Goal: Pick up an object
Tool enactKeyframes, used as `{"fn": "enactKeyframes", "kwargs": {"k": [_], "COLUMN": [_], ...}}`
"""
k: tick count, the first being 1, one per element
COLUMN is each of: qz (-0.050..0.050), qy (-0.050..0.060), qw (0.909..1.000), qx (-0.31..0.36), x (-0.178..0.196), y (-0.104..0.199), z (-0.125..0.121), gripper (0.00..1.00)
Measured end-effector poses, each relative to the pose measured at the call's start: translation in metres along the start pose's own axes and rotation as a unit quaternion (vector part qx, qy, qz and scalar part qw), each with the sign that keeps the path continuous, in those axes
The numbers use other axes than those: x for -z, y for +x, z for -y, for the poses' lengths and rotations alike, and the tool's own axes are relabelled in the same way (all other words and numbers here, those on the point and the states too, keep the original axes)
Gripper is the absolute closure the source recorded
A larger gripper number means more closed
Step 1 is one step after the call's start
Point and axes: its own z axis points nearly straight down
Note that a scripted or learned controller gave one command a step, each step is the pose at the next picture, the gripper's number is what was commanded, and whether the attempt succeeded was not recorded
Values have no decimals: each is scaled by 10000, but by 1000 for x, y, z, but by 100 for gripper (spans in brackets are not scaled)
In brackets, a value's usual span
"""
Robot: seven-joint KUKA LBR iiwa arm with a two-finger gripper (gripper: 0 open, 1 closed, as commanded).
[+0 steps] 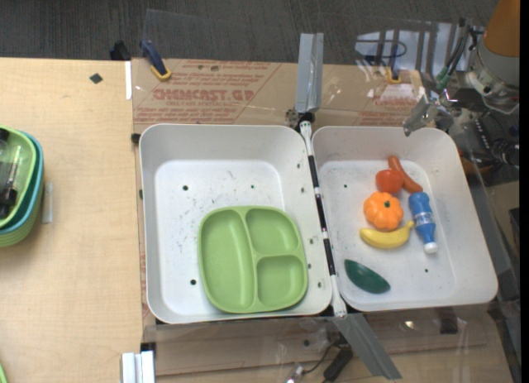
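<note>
The right bin (471, 282) holds several small things. An orange pumpkin-like toy (383, 209) sits in the middle with a yellow banana (386, 237) just in front of it. A blue bottle (422, 219) lies to their right, and a red-orange piece (397, 176) lies behind them. Near the front lies a dark green piece (366, 276). My gripper (426, 113) hangs over the bin's back right corner, apart from all of them and holding nothing that I can see.
The left bin (165, 208) carries a green divided plate (252, 257). A metal post (309, 75) stands behind the seam between the bins. Stacked green containers (16, 187) sit at the bench's far left. Cables and brackets crowd the back right.
</note>
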Motion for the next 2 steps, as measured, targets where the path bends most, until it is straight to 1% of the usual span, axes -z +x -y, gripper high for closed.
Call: {"fn": "enactKeyframes", "kwargs": {"k": [1, 2], "qz": [7, 1], "qy": [5, 7], "qw": [10000, 10000], "qx": [16, 11], "x": [8, -66], "y": [0, 94], "z": [0, 30], "gripper": [100, 100]}}
